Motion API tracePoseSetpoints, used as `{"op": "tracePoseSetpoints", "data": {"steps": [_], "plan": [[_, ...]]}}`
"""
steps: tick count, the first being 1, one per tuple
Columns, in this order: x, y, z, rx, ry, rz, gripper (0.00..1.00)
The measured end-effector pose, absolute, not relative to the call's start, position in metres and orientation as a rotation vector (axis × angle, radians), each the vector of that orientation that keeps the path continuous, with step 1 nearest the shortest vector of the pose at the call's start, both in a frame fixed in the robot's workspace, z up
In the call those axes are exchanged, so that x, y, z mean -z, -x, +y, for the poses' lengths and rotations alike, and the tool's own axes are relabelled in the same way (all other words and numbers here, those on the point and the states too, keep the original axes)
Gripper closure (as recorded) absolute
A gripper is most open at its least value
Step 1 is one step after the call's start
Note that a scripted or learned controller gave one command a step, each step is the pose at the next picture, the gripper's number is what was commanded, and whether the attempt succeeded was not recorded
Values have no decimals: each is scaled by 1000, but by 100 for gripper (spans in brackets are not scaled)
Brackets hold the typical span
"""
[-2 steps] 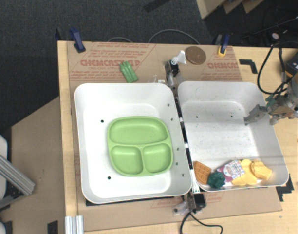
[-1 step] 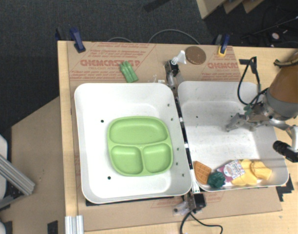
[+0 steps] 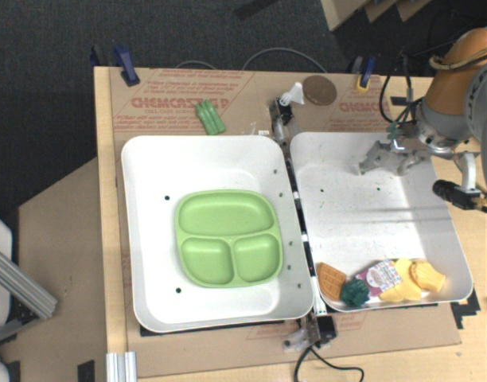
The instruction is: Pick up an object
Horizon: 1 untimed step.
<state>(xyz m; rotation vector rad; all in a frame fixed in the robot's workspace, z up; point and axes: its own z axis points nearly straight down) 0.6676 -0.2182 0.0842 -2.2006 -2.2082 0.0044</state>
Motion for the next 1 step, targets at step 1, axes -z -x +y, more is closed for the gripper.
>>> {"op": "tracePoseSetpoints", "data": {"steps": [1], "plan": [[-96,-668,-221,1,2216,-2224,100]]}}
